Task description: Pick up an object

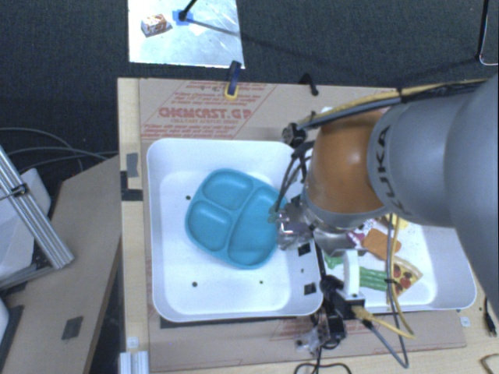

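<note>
At the near edge of the bench, a bundle of black and yellow cables (pixel 343 322) hangs over the front rim between the two bins. Just behind it, the right shallow white plastic bin (pixel 456 291) holds several small items close together: a green and white stick-shaped piece (pixel 362 277), a flat toy pizza slice with red dots (pixel 405 273), and an orange flat piece (pixel 378 244) lying partly under the arm.

The left shallow white plastic bin (pixel 203 298) holds one item: a light blue plastic divided plate (pixel 230 216) with three compartments, lying flat in the bin's centre, its right edge near the wall shared with the right bin.

The grey arm with an orange band (pixel 347 170) enters from the right and stands over the boundary between the two bins. Its wrist housing covers the gripper (pixel 292 228), which is positioned at the right edge of the blue plate; its state cannot be determined, and no object is visible in its grasp.

Both bins rest on a brown cardboard sheet with red printed lettering (pixel 207 104). At the sheet's far edge lies a small blue and yellow clip (pixel 232 80). Beyond it, on the dark floor, is a reflective silver square panel (pixel 183 22) bearing a small boxed object (pixel 155 26).
</note>
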Controlling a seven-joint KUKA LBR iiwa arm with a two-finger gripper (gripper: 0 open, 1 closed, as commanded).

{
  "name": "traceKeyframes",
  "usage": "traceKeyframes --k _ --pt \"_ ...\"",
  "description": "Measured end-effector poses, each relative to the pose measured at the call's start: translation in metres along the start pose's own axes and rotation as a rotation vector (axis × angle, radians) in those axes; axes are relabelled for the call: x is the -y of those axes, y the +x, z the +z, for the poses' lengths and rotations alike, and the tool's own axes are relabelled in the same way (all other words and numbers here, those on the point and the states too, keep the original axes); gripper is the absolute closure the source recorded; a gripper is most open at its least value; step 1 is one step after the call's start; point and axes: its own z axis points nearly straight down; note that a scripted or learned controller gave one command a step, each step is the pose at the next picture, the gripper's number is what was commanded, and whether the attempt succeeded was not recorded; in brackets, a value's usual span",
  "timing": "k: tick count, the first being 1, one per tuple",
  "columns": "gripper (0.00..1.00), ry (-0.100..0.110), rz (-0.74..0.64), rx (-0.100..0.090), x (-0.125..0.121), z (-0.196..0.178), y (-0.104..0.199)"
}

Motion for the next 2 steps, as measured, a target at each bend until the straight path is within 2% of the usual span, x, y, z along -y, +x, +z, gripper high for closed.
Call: traceKeyframes --k 1,2 --pt "1.00 -0.020 -0.013 -0.007 -0.073 -0.030 0.085" --pt "1.00 -0.002 -0.001 -0.002 0.001 0.018 0.031"
